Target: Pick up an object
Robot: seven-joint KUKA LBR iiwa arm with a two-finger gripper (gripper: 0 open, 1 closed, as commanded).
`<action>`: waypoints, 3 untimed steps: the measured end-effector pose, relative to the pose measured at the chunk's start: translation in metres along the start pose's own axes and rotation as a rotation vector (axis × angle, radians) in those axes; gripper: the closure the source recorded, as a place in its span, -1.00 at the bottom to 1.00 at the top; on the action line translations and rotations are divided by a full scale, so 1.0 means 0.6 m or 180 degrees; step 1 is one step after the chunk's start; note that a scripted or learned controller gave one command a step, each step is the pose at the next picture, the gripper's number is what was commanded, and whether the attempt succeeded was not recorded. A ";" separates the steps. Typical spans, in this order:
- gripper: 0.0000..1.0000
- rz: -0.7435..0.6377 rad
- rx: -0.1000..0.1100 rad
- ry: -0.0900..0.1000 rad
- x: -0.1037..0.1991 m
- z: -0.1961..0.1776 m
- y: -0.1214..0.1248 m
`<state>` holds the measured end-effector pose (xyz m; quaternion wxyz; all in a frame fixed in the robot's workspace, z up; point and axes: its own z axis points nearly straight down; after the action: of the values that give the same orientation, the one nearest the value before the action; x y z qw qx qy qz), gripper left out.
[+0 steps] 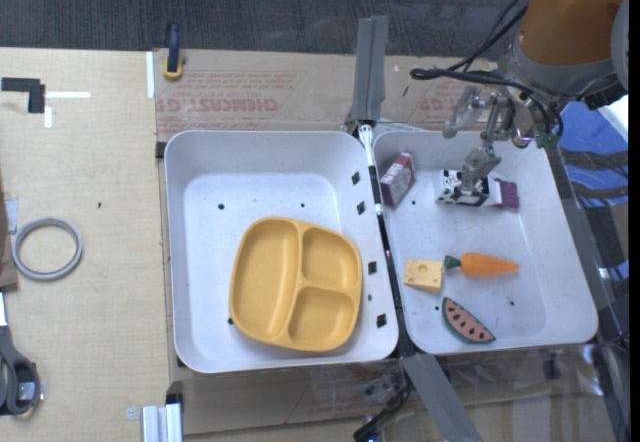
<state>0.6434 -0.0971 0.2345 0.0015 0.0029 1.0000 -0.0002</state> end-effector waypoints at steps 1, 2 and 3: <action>-1.00 0.0162 -0.0001 -0.0001 0.025 0.213 -0.049; -1.00 0.0723 0.0000 0.0001 0.095 0.236 -0.147; -1.00 0.1235 0.0000 0.0005 0.241 0.237 -0.162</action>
<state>0.4986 -0.1933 0.0918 0.0007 0.1956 0.9807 0.0000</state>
